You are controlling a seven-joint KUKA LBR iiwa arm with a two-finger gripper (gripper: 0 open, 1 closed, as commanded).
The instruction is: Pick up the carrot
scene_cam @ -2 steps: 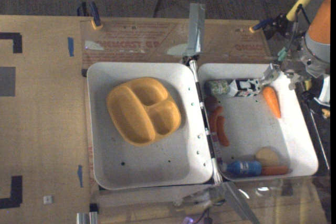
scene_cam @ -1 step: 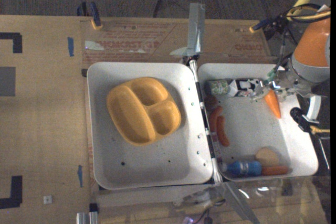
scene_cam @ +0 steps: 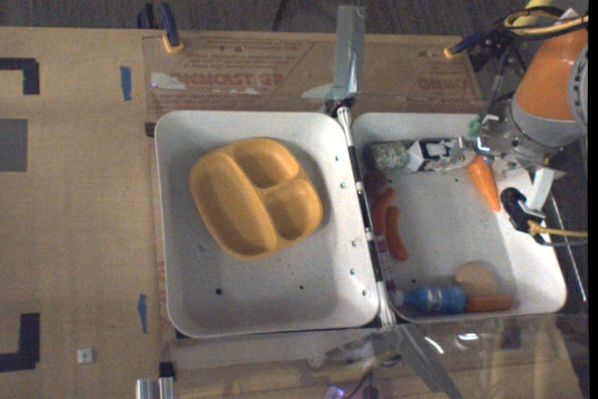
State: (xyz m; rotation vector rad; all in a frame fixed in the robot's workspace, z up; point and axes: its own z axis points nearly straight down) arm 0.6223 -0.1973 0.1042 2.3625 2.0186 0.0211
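I see the tapered orange carrot lying in the right-hand shallow white plastic bin, near its upper right corner. My pincer hovers just beside it; its grip I cannot tell. Carrot not yet lifted.

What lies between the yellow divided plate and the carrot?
In the camera view, the bins' shared walls and two red sausages lie between the yellow plate and the carrot.
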